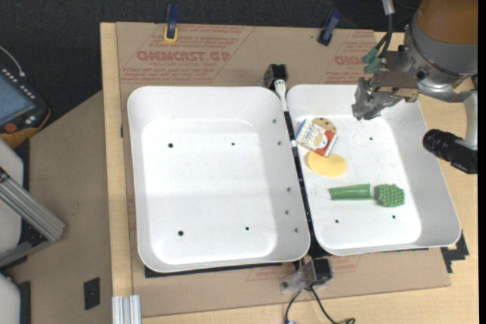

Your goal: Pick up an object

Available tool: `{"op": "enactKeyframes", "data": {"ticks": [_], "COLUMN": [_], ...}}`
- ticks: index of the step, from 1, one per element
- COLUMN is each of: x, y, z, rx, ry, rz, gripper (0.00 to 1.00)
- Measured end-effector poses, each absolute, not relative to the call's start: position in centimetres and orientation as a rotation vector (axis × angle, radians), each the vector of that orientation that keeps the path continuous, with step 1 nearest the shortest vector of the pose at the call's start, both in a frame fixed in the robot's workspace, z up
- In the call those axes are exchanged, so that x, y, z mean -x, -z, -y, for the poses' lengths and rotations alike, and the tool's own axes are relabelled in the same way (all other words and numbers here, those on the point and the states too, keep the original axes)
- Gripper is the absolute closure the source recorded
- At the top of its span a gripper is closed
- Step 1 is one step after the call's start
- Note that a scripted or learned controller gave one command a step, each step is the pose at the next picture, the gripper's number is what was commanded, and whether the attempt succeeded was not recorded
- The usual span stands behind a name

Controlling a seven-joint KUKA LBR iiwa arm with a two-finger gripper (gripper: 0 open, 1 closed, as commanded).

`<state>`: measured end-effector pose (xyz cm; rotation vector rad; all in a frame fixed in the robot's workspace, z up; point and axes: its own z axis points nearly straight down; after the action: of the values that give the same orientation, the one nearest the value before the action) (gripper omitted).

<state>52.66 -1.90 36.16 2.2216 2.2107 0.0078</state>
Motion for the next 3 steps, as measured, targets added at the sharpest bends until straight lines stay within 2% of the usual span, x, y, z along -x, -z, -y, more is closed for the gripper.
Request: {"op": "enactKeyframes", "data": {"ticks": [1, 2, 3], "x": [-47.7, -50.5, -51.3], "y": [-34.8, -41.4, -34.2], "z": [-1.6, -6.8, -1.9], "rx": [-2.221, -2.21, -2.231], "ry": [0.004, -0.013, 0.011], "rz": [-2.228, -2.225, -2.218], "gripper": [1.0, 1.0, 1.0]}}
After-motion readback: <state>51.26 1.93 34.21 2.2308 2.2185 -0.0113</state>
